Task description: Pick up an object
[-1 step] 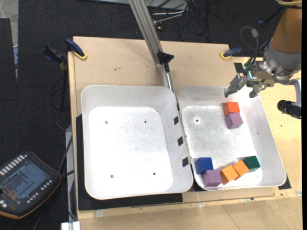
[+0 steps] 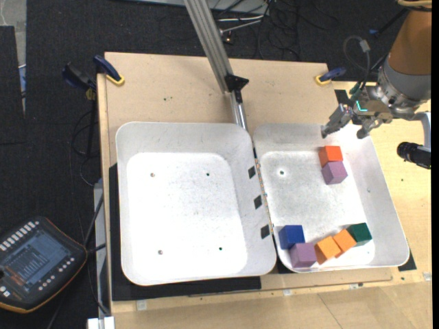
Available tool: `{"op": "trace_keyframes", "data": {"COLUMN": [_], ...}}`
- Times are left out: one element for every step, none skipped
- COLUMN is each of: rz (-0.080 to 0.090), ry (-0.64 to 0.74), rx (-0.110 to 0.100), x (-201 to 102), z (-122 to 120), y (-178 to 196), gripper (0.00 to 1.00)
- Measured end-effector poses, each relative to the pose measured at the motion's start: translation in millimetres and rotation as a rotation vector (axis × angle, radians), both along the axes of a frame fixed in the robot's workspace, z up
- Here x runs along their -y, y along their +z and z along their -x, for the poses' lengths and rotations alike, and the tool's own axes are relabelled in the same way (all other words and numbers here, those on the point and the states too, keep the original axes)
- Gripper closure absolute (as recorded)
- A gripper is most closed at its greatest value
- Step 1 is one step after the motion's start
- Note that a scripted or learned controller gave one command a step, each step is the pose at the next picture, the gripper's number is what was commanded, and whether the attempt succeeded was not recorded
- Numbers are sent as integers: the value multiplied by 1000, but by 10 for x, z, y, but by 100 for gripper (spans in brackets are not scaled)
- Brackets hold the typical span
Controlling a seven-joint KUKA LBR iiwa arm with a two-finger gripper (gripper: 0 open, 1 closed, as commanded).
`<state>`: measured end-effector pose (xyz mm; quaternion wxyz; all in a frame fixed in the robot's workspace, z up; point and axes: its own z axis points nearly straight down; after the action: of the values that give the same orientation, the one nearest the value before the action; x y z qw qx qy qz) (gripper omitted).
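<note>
A dark floor [image 2: 55,19] strewn with black cables is surrounding a tan wooden bench [image 2: 178,88], which is sitting square in the view. Two shallow white bins are lying on it side by side: the left bin [image 2: 182,201] is showing a speckled, scuffed floor, and the right bin [image 2: 302,190] is touching it along a seam taped with small black strips. A slanted aluminium strut [image 2: 209,36] is running down from the top edge toward that seam. Blue and yellow clamps [image 2: 106,70] are gripping the bench's far corners, and a grey teach pendant [image 2: 38,262] is resting on the floor at lower left.

The arm [image 2: 411,46] is being cut off by the top and right edges, so only its orange band and grey wrist are showing. It is reaching in over the right bin's far right corner, with the gripper [image 2: 337,123] hanging just above the rim; its fingers are too small and dark to read, so I cannot tell how they are standing.

The blocks are all lying in the right bin. An orange block [image 2: 330,154] is sitting just below the gripper, touching a purple block [image 2: 335,173]. Along the near wall a blue block [image 2: 291,236], a second purple block [image 2: 304,254], a second orange block [image 2: 332,245] and a green block [image 2: 360,234] are crowding together in a row.
</note>
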<state>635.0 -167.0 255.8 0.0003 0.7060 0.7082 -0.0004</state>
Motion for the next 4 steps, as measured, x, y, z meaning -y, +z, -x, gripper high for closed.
{"op": "trace_keyframes", "data": {"rz": [-1,-2,6,8], "ry": [-3,-4,-4,-3], "rx": [-4,-6,19,24], "x": [-1,41,59,64], "z": [63,80,24,14], "y": [-450,-1083,-1340,-1246], "gripper": [0,0,0,100]}}
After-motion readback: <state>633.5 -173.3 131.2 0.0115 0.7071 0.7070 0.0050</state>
